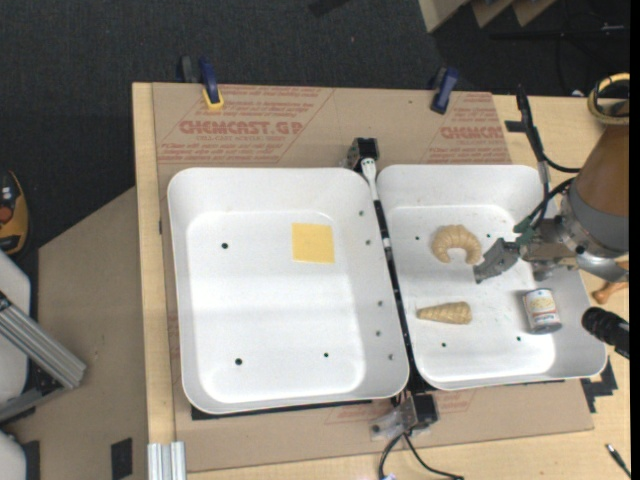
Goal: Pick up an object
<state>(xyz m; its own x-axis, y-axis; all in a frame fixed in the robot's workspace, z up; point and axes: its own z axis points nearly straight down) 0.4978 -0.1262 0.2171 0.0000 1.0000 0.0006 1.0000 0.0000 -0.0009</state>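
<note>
In the right bin (470, 366) lie a tan croissant (455, 242), a pale cone-shaped piece (444, 313) and a small silver can (541, 310) lying near the right wall. A yellow square slice (313, 243) rests flat in the left bin (200, 358). My gripper (494, 261) reaches in from the right and hangs low over the right bin, just right of the croissant and up-left of the can. Nothing shows held in it.
A black divider strip (388, 268) runs between the two bins. Blue clamps (209, 80) (444, 88) hold the cardboard sheet at the back edge. Cables (530, 138) run along the right bin's far right side.
</note>
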